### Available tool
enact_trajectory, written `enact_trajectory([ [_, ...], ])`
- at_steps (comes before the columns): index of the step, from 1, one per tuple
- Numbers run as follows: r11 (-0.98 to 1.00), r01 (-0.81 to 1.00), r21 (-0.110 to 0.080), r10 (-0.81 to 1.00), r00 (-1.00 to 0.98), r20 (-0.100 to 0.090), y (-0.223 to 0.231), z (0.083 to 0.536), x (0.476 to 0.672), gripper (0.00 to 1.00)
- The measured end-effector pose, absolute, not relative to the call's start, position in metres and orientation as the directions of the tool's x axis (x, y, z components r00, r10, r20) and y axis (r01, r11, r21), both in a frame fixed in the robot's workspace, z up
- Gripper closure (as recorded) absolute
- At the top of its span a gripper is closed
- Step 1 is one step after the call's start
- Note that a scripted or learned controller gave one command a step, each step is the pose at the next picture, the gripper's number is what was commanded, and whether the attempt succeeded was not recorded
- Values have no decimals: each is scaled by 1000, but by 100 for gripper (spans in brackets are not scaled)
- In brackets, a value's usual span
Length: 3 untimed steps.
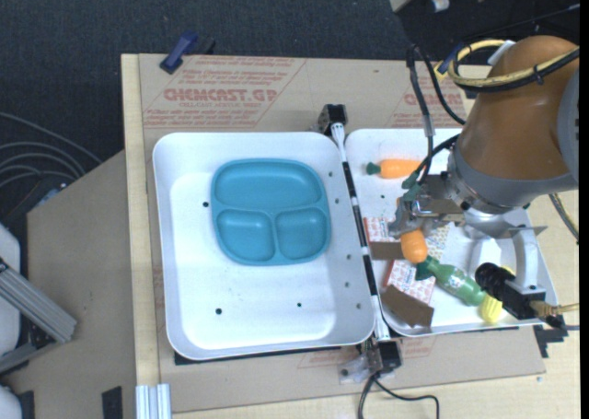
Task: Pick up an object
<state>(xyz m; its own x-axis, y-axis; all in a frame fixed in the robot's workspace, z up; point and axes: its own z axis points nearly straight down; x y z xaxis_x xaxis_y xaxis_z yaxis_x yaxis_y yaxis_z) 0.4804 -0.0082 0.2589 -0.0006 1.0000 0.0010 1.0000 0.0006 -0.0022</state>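
My gripper (pixel 416 213) hangs low over the left part of the right bin (pixel 368 145), under the grey and orange arm. Just below it lies a small orange fruit (pixel 413 246); whether the gripper touches it cannot be told. A green bottle (pixel 454 281) lies on its side right of and below the fruit. A toy carrot (pixel 397 168) rests near the bin's far edge, up and left of the gripper. Red-and-white packets (pixel 409 280) and a brown flat piece (pixel 406 303) lie at the bin's near left corner.
The left bin (pixel 184 251) holds a blue divided plate (pixel 270 209). A black clip (pixel 331 117) sits at the far end of the divider between the bins. A blue object (pixel 179 53) lies on the cardboard at the back left.
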Motion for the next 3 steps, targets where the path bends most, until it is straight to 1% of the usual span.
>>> enact_trajectory([
  [1, 0, 1000, 0, 1000, 0, 0, 13, 268, 479, 100],
  [2, 1, 1000, -3, 1000, -1, 1, 39, 264, 479, 100],
  [3, -1, 1000, 0, 1000, 1, -1, -31, 301, 479, 100],
])
